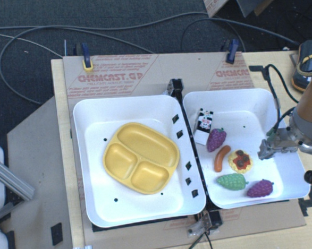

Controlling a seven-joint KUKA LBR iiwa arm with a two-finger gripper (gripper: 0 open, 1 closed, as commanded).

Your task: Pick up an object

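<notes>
The right bin [250, 101] holds several toy foods: a black-and-white carton [204, 122], a purple grape bunch [216, 139], an orange sausage [221, 158], a yellow pastry with red topping [240, 161], a green lumpy piece [232, 182] and a second purple grape bunch [259, 188]. My gripper [268, 149] hangs low over the bin's right side, just right of the pastry and above the second grape bunch. Nothing shows in its grasp.
The left bin [88, 152] carries a yellow divided plate [141, 157]. A black divider with clips [187, 146] runs between the bins. Cables [273, 84] trail along the right bin's far right corner. Blue clamps [87, 59] hold the board at the back.
</notes>
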